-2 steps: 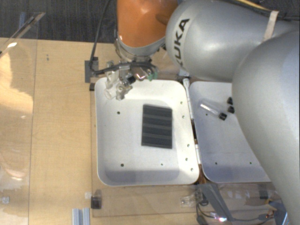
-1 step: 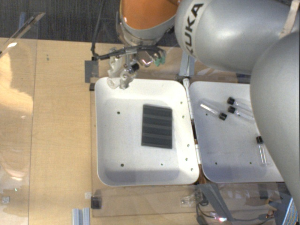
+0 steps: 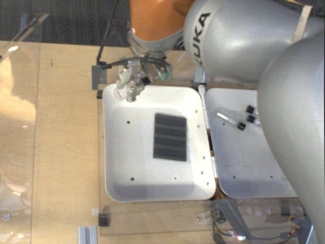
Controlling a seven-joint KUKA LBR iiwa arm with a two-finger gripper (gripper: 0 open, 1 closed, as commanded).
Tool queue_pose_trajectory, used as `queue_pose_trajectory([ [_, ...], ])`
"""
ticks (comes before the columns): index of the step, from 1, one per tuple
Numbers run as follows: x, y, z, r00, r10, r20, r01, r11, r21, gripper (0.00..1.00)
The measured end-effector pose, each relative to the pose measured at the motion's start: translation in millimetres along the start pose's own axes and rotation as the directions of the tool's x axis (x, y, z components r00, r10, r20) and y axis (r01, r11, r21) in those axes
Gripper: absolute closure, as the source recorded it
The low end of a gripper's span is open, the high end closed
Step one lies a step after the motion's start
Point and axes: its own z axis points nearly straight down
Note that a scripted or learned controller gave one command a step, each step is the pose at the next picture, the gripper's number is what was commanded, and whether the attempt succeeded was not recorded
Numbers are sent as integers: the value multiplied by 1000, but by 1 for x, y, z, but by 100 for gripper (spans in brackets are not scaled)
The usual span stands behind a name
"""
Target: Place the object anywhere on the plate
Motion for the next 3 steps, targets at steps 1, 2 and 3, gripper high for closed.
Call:
queue_pose_trajectory([
  [1,0,0,34,981,196,-1,-196,981,1,100],
  [2,1,0,83,847,531,-1,-531,847,3,100],
  [3,5,4,-5,965,261,4,-261,965,1,100],
])
